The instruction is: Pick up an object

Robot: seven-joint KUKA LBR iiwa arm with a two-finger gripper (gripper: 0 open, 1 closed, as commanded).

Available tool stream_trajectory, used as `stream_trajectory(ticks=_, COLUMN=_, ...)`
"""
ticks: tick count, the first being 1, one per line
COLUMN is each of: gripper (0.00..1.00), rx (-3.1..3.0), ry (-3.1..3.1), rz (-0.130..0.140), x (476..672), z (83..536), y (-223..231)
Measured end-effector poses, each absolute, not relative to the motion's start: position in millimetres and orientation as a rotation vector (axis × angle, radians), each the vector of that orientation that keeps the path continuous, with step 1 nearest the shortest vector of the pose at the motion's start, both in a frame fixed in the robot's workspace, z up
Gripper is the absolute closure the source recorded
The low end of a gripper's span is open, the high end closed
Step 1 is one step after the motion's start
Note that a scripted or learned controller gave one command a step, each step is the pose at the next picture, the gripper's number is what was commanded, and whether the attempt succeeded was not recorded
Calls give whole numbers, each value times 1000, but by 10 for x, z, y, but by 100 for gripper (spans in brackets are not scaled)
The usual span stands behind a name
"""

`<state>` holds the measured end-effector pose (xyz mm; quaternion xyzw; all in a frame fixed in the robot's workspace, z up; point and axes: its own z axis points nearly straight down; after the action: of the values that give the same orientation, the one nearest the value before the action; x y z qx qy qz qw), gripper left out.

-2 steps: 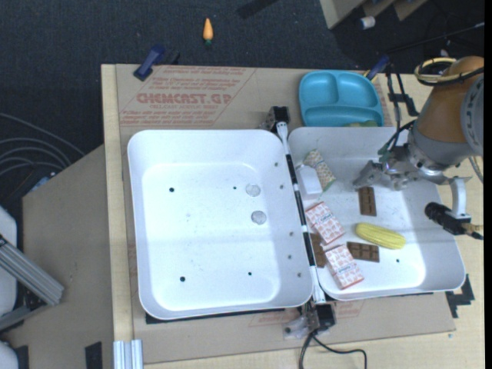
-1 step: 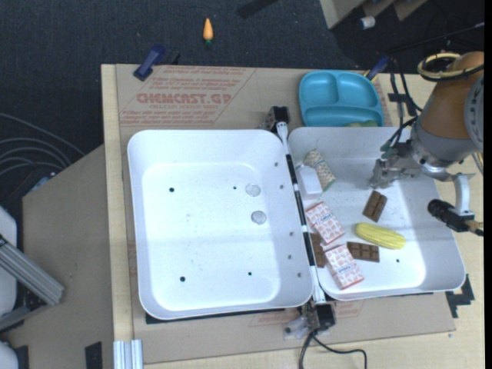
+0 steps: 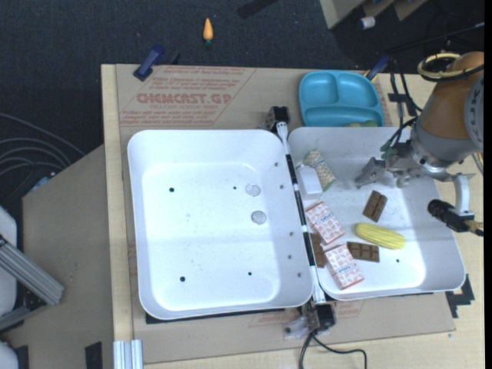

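Counter [image 3: 192, 91]: held two white bins side by side.

Left bin [image 3: 207, 221]: two small round discs [image 3: 256, 204] near its middle.

Right bin [image 3: 430, 271]: yellow banana [image 3: 380, 235]; two brown chocolate bars, one upright [image 3: 375, 204], one flat [image 3: 363, 251]; two red-and-white packets [image 3: 333, 243]; a pale wrapped item [image 3: 317, 167] near the divider.

Blue tray [image 3: 340, 97]: lay on the counter behind the right bin.

Claw [image 3: 377, 171]: hung low over the right bin's back part, just above the upright chocolate bar; nothing was seen between its prongs, and whether it was released or clenched could not be told.

Progress: judged early; every object lay in the bin, none lifted. Closing on one and raising it remained.
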<state>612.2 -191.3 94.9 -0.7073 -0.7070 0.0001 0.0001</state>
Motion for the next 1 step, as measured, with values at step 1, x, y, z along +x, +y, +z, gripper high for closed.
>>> stream_trajectory(ticks=1, gripper=0, rx=-2217, ry=-2221, rz=1, x=6176, z=845, y=-1520)
